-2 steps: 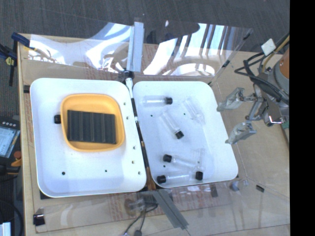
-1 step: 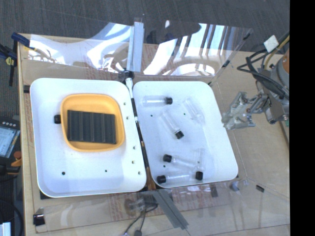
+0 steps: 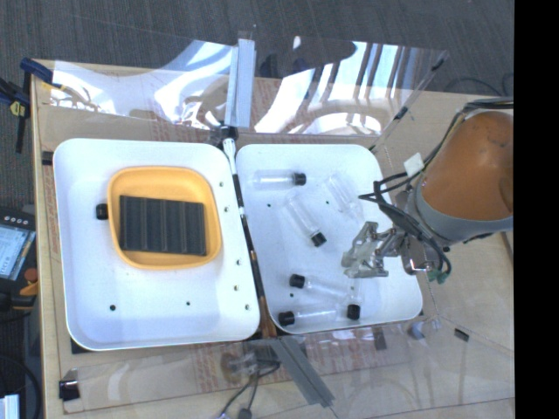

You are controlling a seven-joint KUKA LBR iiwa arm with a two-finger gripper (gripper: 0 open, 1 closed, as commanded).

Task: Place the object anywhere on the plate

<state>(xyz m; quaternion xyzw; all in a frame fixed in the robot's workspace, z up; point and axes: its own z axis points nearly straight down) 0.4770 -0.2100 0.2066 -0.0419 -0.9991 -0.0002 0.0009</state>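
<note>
The jaws (image 3: 365, 256), state unclear, hover over the right bin (image 3: 397, 299) among clear black-capped vials (image 3: 306, 223) lying at varied angles; yellow plate (image 3: 162, 218) left.

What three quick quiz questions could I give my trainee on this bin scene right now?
1. True or false: the yellow plate sits in the left bin.
2. Which bin is the gripper over? A) left bin B) right bin C) neither
3. Fill in: each clear vial, like the one near the right bin's top edge, has a ____ cap.

Key: 1 true; 2 B; 3 black.
</note>
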